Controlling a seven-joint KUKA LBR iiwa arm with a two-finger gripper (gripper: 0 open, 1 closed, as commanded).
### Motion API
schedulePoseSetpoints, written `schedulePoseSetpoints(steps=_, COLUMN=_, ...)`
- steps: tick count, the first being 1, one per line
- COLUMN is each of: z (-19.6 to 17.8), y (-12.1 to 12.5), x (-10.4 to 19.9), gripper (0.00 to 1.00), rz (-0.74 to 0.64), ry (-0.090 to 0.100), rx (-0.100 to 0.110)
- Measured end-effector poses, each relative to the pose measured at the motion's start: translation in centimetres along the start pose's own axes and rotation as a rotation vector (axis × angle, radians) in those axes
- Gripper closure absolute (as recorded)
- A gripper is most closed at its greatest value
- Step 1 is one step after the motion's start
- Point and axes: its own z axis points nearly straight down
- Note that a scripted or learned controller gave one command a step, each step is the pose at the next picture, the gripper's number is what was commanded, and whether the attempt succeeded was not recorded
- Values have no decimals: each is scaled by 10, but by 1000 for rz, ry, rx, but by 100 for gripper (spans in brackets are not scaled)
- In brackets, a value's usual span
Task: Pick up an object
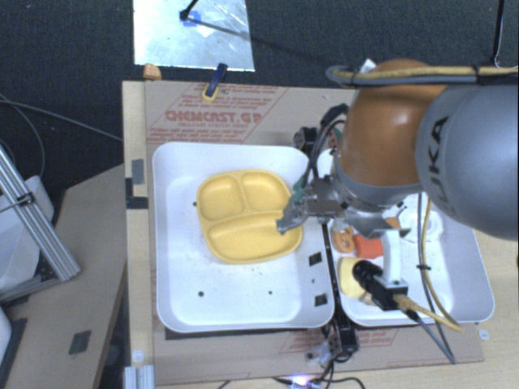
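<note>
A yellow divided plate (243, 215) lies in the left white bin (186, 298), toward its right side. My gripper (289, 220) hangs over the plate's right rim, its tip right at the edge of the plate. The grey and orange arm covers most of the right bin (474, 290). Beneath the wrist in the right bin I see an orange thing (345, 241) and a pale yellow thing (349, 278), both partly hidden.
A cardboard sheet (219, 116) lies under both bins, with a yellow-and-blue tool (215, 82) at its far edge. A shiny metal plate (193, 21) rests on the dark floor behind. An aluminium frame (28, 217) stands at the left.
</note>
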Motion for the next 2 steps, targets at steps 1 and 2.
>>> schedulePoseSetpoints(steps=1, z=160, y=-6, x=13, gripper=0, rz=17, ry=-8, rx=24)
schedulePoseSetpoints(steps=2, z=197, y=18, x=68, gripper=0, rz=18, ry=-10, rx=25)
